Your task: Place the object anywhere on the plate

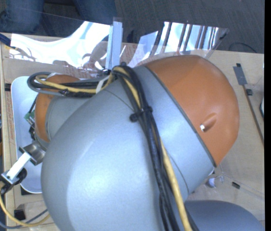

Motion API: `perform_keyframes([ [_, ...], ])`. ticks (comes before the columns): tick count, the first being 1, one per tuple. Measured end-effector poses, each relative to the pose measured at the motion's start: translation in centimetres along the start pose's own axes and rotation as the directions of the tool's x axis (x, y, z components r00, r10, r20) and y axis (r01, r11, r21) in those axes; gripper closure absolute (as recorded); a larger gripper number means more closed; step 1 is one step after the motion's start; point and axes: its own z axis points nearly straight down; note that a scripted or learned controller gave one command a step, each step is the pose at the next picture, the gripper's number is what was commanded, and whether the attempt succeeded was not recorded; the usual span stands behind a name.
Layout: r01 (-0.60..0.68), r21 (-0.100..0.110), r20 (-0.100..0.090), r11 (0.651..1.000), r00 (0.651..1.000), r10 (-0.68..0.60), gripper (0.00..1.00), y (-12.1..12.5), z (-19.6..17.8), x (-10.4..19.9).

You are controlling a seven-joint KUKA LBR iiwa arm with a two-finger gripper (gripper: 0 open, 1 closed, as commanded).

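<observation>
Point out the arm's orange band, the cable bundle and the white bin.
orange band (198,100): camera view, its broad curved face.
cable bundle (147,124): camera view, black and yellow strands.
white bin (16,88): camera view, left rim.

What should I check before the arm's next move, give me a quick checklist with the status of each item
1. Arm position known: ok, it hangs over the left bin, blocking most of it.
2. Cable bundle along the arm intact: ok, it lies tied against the housing.
3. Hand state: cannot tell.
4. Object held: cannot tell.
5. Plate location: cannot tell, hidden under the arm.
</observation>
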Motion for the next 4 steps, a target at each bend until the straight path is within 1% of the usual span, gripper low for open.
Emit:
perform_keyframes([
  [1,0.009,0.005,0.009,1.000,1.000,-0.009,1.00,-0.2,-0.7,-0.1],
  [2,0.249,-0.002,-0.003,0.968,0.968,-0.249,1.00,0.1,-10.4,0.0],
  [3,0.027,0.000,0.003,1.000,1.000,-0.027,1.00,0.0,0.1,-0.1],
  [4,0.505,-0.001,0.001,0.863,0.863,-0.505,1.00,1.1,-3.6,-0.7],
])
